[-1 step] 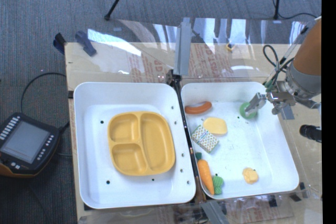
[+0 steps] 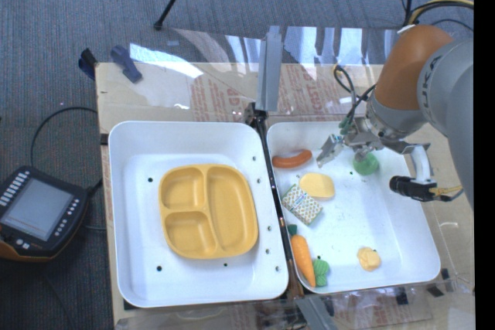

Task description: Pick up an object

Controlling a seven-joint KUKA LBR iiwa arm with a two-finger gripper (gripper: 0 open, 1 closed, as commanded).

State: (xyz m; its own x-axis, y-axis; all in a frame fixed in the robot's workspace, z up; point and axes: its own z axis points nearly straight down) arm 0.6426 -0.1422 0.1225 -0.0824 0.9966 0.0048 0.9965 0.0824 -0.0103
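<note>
- Two shallow white bins: the left bin (image 2: pixel 124 166) has a yellow sectioned plastic plate (image 2: pixel 207 210).
- right bin (image 2: pixel 402 243): orange sausage (image 2: pixel 291 159), patterned little box (image 2: pixel 302 203), toy carrot (image 2: pixel 303 259), pale yellow wedge (image 2: pixel 318 185), yellow lump (image 2: pixel 369 259).
- hand (image 2: pixel 348 144) hangs just beside a green ball (image 2: pixel 366 163) near the back; fingers look spread, pinching nothing.
</note>
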